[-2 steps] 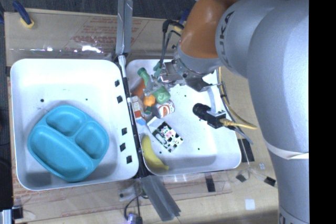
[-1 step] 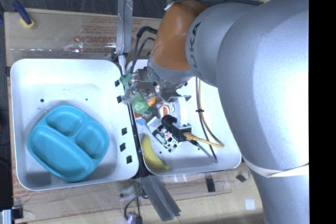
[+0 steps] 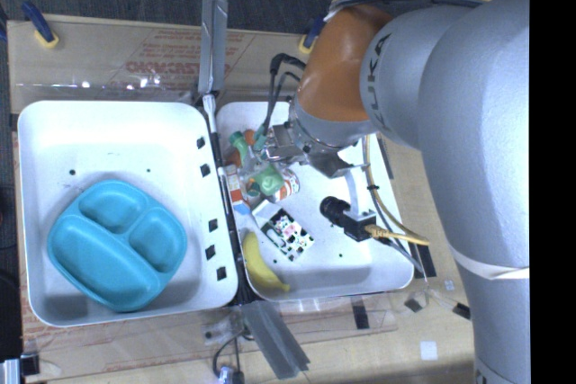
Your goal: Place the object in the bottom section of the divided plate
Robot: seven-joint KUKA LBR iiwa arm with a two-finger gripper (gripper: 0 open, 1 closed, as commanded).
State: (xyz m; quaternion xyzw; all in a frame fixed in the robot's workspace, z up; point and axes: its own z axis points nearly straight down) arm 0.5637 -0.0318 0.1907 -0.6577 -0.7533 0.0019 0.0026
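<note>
A: Camera view. Gripper (image 3: 268, 156) where?
B: Low over the far-left part of the right bin (image 3: 333, 270), in from the right, above a heap of small things.
A: Jaws?
B: Lost in the clutter. Open or closed, cannot tell. Nothing seen held.
A: Object?
B: Probably the green piece (image 3: 269, 185), just on the near side of the gripper and touching a red-and-white can (image 3: 288, 185). Too small to read a long axis.
A: Plate (image 3: 108, 252)?
B: In the left bin (image 3: 108, 139), well to the left of the gripper and somewhat nearer, beyond both bin walls. Bottom section (image 3: 90, 270) likely the big one on the near side.
A: Anything else close?
B: Banana (image 3: 256, 265) at the right bin's near-left corner, patterned box (image 3: 290, 234) just beside it. Both apart from the gripper.
A: Crux, then?
B: Short drop toward the near side for the grasp, then a long carry left over the walls.
</note>
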